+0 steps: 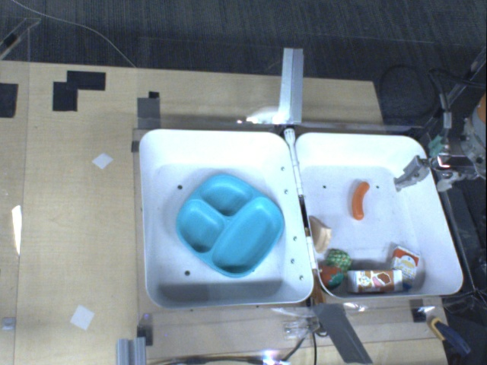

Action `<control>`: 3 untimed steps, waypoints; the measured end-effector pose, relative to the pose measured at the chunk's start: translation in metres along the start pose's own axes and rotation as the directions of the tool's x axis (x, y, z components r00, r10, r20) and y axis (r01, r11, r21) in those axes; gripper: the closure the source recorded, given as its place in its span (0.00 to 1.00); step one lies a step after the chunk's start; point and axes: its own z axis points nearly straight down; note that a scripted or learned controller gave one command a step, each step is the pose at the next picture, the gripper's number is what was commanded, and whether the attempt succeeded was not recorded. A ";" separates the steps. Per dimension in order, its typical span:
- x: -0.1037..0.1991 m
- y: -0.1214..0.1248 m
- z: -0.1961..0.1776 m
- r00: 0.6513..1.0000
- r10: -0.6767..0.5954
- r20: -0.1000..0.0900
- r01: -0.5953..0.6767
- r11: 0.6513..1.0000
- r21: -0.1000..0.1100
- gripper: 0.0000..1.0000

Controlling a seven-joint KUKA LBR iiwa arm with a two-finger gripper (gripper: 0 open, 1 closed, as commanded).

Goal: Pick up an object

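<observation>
Seen from above at a slant: pale wooden tabletop [68, 204] carrying two shallow white bins side by side. In the left bin [156, 166], a blue three-compartment plate [230, 224], lying flat near the middle. In the right bin [380, 150], an orange sausage-shaped toy [359, 201] lying alone around the middle, roughly upright in the picture, well apart from everything else. Along the near edge of the same bin, a cluster: a small beige piece [321, 236] against the dividing wall, a green knobbly item [338, 261] just below it with something orange-red [329, 277] tucked beside it, a white bottle with a red-and-white label [374, 280] lying on its side, and a small white carton with red print [405, 264] tilted at the bottle's right end, touching or nearly so. At the right bin's far right rim, pincer [407, 175] reaching in from the right, low over the white wall, near the sausage toy but apart from it, nothing between the fingers visible. Cannot tell whether spread or pressed together: too small and blurred. Dark carpet [228, 14] beyond the tabletop, with black cables at upper right.
</observation>
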 end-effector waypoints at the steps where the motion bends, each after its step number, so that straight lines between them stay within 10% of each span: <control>1: 0.024 0.054 0.118 0.992 0.127 0.000 -0.127 0.992 0.001 0.00; 3: 0.026 0.081 0.180 0.979 0.205 -0.001 -0.205 0.979 -0.005 0.00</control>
